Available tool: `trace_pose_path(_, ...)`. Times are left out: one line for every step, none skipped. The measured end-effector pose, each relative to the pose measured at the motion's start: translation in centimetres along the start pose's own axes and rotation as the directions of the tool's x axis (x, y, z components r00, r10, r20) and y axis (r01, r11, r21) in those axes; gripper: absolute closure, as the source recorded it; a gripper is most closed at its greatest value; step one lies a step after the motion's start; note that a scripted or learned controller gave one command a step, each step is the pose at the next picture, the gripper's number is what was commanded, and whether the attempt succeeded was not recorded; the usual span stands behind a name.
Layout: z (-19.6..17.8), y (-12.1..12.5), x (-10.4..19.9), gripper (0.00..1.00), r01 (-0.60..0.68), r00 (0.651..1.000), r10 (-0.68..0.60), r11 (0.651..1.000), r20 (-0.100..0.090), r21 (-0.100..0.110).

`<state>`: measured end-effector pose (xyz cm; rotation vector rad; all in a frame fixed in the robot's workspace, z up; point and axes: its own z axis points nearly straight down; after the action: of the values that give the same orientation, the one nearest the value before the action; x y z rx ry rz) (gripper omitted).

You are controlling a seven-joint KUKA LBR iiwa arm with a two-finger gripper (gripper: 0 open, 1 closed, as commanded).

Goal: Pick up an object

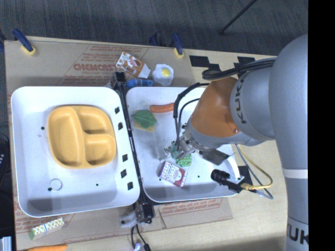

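Camera view, from the tool outward. The tool (179, 149) hangs low over the floor of the right bin (152, 158), under the orange band of the grey arm (225, 114), which reaches in from the view's right. The wrist hides most of the tool, so it cannot be told whether it is released or clenched.

A small green item (183, 160) lies on the bin floor directly at the tool's tip, touching it or just beside it. Whether the tool grasps it cannot be told.

Just beyond the green item, toward the near rim of the bin, lies a pink-and-white packet (173, 173), flat and turned at a slant.

Farther from the tool, up and to the view's left in the same bin, sits a green-and-yellow lump (144, 120). Near it, toward the far rim, is an orange stick (162, 108) lying on its side.

Well apart from the tool, in the left bin (26, 140), rests a yellow divided tray (82, 136). A small clear ring (56, 184) lies near that bin's near corner.

Farthest from the tool, on the tabletop (63, 56) behind the bins, lie a printed packet (129, 63), a blue object (139, 82) and a white-and-yellow object (164, 73).
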<state>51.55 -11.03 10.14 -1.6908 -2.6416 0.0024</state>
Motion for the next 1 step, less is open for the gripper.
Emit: trace_pose_path(0.00,0.00,0.01,0.00,0.000,1.000,0.000,1.000,0.000,0.000)
